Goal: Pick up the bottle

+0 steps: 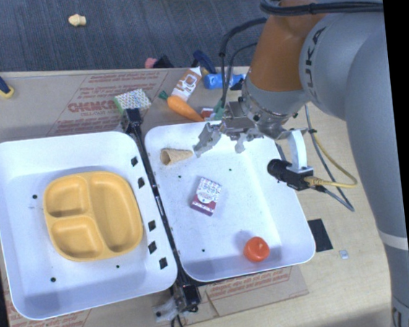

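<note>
The bottle [186, 85] is small, white with an orange end and a printed label. It lies on the cardboard behind the right bin [290, 215], beside a carrot [183, 108]. My gripper [222, 141] hangs over the back edge of the right bin, a little in front of and to the right of the bottle. Its two grey fingers [203, 140] stand apart, so it is open with nothing between them. The bottle is untouched.
The right bin holds a wafer cone [176, 155], a small red-and-white carton [206, 195] and an orange ball [256, 249]. A yellow divided plate [93, 214] lies in the left bin. A green patterned pad [132, 100] and blue object [214, 80] lie near the bottle.
</note>
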{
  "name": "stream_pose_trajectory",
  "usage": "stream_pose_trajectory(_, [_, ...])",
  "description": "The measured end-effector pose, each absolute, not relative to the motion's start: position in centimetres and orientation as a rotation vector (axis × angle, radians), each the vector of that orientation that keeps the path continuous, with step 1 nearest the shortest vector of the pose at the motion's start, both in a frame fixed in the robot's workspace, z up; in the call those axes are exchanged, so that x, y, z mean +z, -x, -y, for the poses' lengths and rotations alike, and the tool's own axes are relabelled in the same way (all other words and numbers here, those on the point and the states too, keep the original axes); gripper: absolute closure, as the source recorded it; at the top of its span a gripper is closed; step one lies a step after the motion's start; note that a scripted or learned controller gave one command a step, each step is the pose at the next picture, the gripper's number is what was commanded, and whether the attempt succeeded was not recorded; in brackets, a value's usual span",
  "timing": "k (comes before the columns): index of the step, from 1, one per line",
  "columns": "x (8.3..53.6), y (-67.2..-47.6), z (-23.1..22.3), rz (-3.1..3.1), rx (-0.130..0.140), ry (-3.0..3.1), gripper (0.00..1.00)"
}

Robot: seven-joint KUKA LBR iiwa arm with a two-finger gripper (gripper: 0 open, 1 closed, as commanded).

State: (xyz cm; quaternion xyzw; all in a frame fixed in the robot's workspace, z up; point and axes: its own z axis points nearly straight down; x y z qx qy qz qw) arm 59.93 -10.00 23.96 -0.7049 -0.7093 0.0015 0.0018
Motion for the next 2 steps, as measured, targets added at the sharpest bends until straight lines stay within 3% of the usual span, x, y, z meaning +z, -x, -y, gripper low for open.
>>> stream_pose_trajectory(1, [25.0,-60.0,9.9,2.230,0.007,2.205,1.00])
stream_pose_trajectory(2, [19.1,-56.4,5.1,2.415,0.004,2.004,1.00])
